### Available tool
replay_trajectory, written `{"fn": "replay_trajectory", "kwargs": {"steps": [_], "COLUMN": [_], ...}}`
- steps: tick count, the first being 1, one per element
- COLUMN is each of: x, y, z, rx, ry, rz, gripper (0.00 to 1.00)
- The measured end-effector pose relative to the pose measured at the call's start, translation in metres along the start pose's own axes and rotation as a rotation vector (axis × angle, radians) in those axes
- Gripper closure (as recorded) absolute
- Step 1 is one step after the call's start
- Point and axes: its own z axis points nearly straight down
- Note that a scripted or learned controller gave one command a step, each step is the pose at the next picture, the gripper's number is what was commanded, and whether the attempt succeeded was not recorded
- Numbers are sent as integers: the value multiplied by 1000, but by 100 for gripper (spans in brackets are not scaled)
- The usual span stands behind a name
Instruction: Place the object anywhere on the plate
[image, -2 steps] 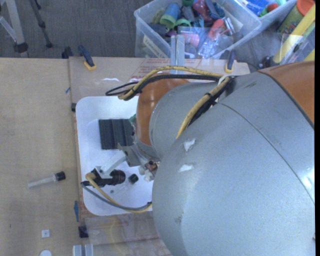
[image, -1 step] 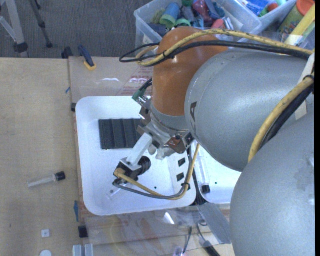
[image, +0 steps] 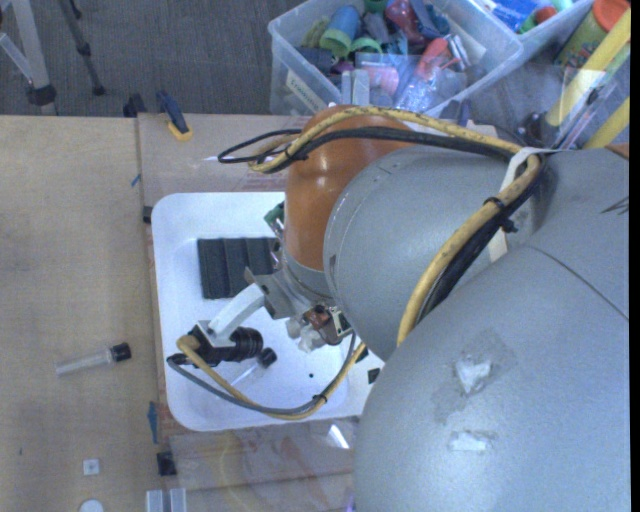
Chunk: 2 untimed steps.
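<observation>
Far left: small capped tube (image: 92, 359) loose on bench (image: 60, 250), outside white bin (image: 180, 400). Inside bin, black ribbed block (image: 235, 266) lies flat toward far side. Probably task object, just beside gripper (image: 312, 325) but not in it. Claw open or closed? Can't tell - arm (image: 450, 300) hides it. Risks: grab comes up empty, or block dropped off target - plate presumably somewhere under that arm, so aim can't be checked.
</observation>
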Motion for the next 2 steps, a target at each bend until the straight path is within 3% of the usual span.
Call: {"fn": "replay_trajectory", "kwargs": {"steps": [1, 2], "x": [-3, 5], "y": [5, -4], "z": [-76, 101], "rx": [0, 3], "ry": [-2, -5], "rz": [-302, -150], "gripper": [100, 100]}}
